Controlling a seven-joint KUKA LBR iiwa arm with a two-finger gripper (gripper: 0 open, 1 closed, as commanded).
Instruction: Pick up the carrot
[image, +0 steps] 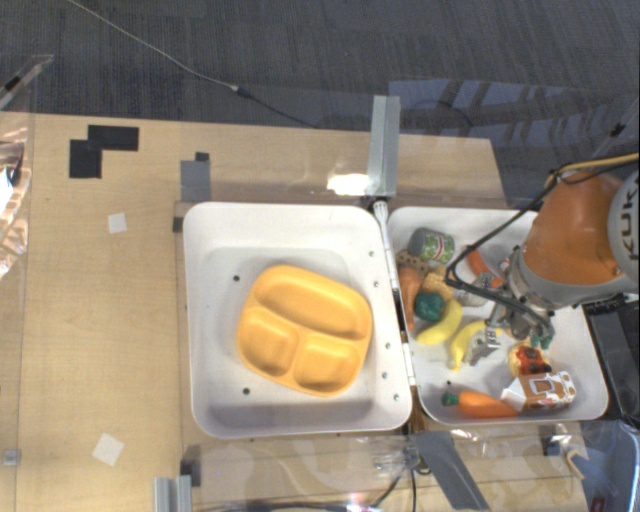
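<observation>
We see the carrot (483, 404) lying flat at the lower edge of the right bin (590, 400), low in the frame's right. The gripper (486, 345) hovers just above it (we cannot tell its jaws' state). We'd pinch across the smooth, tapered orange body's thicker middle.

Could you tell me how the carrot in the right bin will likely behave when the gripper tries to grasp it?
The carrot looks like smooth, rigid toy plastic, so probably light and somewhat slippery. Its tapered, rounded body lies flat near the bin's front wall, so it may roll or pivot if nudged off-centre.
</observation>
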